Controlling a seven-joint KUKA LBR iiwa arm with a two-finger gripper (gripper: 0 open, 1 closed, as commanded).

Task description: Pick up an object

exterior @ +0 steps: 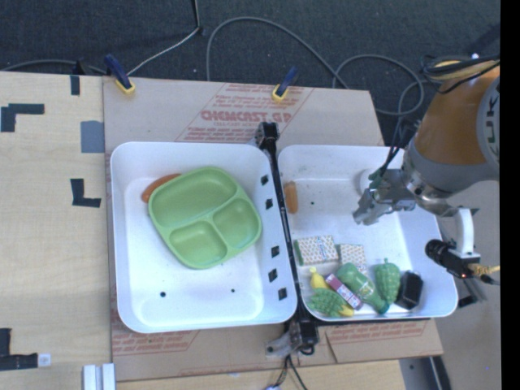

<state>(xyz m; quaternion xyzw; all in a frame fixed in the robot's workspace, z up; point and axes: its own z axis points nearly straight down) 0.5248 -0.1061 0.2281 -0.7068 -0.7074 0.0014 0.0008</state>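
Note:
My gripper (367, 210) hangs over the middle of the right bin (325, 162), above bare white floor, with nothing visibly held. Along that bin's front lie two patterned packets (316, 249) (352, 255). Beside them are a yellow piece (315, 279), a pink-labelled item (341, 291), a bumpy green toy (327, 303), a green bottle-like item (358, 283), a green pepper-like toy (387, 280) and a black block (409, 290). A small orange piece (290, 197) rests by the bin's left wall.
The left bin (195, 311) holds a green divided plate (205, 216) with an orange thing (154, 188) poking out from under its far left edge. A black divider (276, 218) separates the bins. Cables run behind the bench.

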